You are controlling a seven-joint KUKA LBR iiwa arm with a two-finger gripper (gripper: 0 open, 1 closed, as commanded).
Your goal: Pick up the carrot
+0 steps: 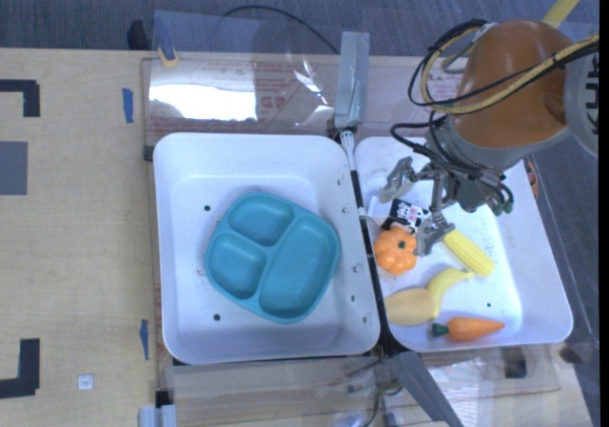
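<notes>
arm over rt bin | end effector (416, 204) spread, holds nothing | carrot (466, 328) well apart

You'll find the carrot (468, 327) in the right bin (542, 297) at five o'clock (squash (411, 305) just left); the divided tray (274, 257) sits in the left bin (181, 225).

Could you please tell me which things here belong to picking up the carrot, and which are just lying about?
Belong to the job:
carrot, at the right bin's near edge
gripper, above the small black-and-white toy

Just lying about:
orange pumpkin
corn cob
yellow squash
black-and-white toy
blue divided plate
</notes>
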